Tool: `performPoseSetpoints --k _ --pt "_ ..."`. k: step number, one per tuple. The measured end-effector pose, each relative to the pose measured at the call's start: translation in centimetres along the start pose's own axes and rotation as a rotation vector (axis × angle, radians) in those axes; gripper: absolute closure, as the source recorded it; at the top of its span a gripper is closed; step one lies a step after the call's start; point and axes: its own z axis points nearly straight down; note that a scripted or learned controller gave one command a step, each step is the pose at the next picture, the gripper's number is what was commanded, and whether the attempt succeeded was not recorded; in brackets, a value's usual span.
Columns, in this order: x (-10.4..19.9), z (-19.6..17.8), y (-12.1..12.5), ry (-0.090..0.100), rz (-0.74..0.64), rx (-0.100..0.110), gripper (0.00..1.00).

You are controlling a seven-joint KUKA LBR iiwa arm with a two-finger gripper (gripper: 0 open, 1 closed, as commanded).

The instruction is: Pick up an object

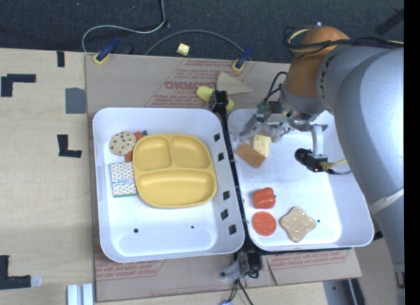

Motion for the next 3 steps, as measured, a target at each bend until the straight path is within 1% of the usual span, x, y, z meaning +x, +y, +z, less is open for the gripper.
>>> performPoseSetpoints --k 1,2,3 --pt "-0.8 0.0 0.0 0.000 0.000 0.000 0.00" --pt "0.4 -0.1 -2.3 -0.003 0.001 -0.001 0.00" --pt "0.1 0.0 0.0 0.000 -0.001 0.001 0.00"
